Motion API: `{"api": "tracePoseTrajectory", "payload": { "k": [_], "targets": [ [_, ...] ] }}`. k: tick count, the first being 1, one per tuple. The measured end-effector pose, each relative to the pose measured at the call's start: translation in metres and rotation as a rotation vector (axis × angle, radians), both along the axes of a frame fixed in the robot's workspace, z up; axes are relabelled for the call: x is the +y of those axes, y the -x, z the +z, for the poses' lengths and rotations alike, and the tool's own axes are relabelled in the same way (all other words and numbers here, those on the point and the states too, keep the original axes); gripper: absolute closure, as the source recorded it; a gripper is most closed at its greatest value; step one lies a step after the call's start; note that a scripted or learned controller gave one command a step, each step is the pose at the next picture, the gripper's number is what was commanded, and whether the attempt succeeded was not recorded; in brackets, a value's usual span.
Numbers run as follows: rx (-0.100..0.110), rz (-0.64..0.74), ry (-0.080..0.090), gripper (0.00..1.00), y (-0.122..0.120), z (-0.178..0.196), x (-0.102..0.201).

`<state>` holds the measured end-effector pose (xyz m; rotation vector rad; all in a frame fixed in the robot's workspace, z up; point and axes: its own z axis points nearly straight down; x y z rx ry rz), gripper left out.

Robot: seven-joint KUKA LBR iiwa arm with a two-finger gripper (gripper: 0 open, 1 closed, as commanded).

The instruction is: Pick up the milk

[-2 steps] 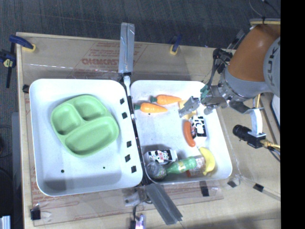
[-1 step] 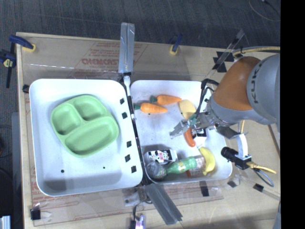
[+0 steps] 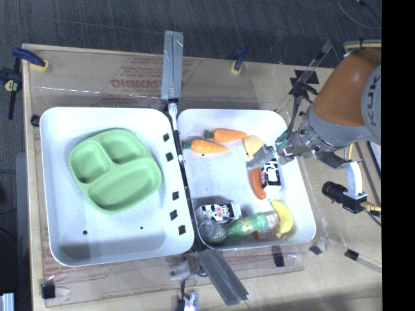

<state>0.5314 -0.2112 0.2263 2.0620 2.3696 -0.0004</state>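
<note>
The milk carton (image 3: pixel 217 210) was seen lying on its side near the right bin's (image 3: pixel 224 118) front edge, long axis across the view, well apart from the gripper (image 3: pixel 271 161), down-left of it; the jaws' state could not be told.

The milk (image 3: pixel 218 210) was a small carton, white with black cow patches and a touch of pink. It lay on its side, long axis running left to right, on the floor of the right bin (image 3: pixel 224 116), near the front wall, touching the bottle (image 3: pixel 243 226) just before it.
</note>
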Motion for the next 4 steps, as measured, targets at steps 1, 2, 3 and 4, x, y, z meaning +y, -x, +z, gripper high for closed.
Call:
{"api": "tracePoseTrajectory", "payload": {
  "k": [1,2,3,4],
  "targets": [
    [0.003,0.022,-0.002,0.00,0.013,0.006,0.001],
    [0.003,0.054,-0.001,0.00,0.016,-0.022,0.002],
    [0.001,0.028,-0.001,0.00,0.008,0.018,0.000],
    [0.003,0.082,-0.001,0.00,0.015,-0.024,0.001]
  ]
}}
